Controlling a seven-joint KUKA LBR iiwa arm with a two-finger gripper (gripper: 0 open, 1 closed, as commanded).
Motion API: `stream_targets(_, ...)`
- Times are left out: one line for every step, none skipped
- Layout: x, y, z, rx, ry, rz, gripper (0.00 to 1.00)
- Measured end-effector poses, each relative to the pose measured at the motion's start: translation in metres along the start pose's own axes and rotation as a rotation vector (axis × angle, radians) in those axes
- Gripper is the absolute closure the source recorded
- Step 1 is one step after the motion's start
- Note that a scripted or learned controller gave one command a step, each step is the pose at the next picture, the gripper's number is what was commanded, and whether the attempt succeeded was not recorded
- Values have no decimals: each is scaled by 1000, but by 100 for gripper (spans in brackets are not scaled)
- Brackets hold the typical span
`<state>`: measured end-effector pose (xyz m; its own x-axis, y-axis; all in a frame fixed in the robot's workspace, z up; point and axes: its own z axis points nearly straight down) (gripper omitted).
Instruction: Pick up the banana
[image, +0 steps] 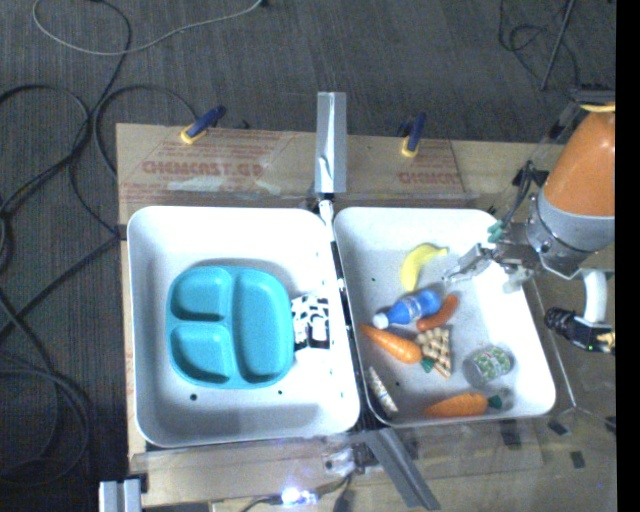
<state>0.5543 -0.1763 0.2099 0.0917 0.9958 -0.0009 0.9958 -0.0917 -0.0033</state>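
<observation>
Curving smooth yellow banana (421, 262) beside metallic claw (470, 265); claw spread unclear, cannot tell.

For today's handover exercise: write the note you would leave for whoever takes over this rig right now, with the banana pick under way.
End effector: over the right bin, just right of the banana; nothing seen held.
Banana: lies at the back of the right bin, above the blue bottle, among carrots and other toys.
Left bin: holds the blue divided tray.
Done: approach only.
Left: close on the banana and lift it.
</observation>
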Motion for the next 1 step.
stream_targets(17, 50, 117, -2, 1, -179, 0)
